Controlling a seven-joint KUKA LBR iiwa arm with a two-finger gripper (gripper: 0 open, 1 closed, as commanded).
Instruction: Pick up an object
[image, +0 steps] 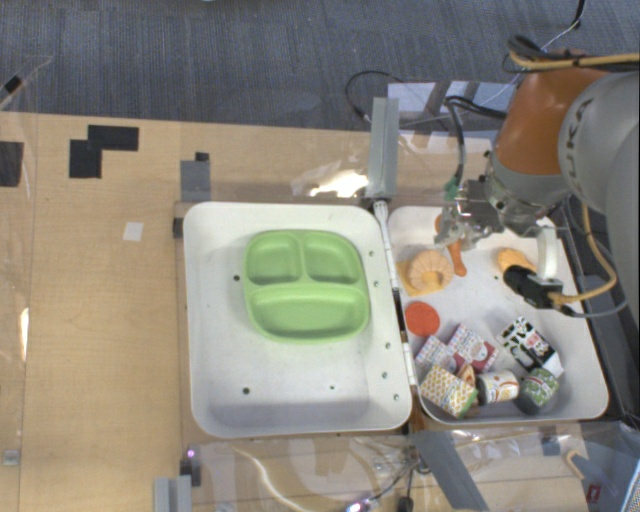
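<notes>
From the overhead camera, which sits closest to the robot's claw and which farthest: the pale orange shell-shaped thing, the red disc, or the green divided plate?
Measured from the gripper:
1. Pale orange shell-shaped thing, just below-left, right bin.
2. Red disc, further down, same bin.
3. Green divided plate, left bin, farthest.

The arm (590, 120) is a thick, rounded grey casing with a broad orange band (535, 110) above the wrist. Dark lettering runs along the grey shell beside the band. Black cables loop around the wrist, and an orange cable trails on the right. The gripper (462, 222) is a small, silvery metal assembly.
</notes>
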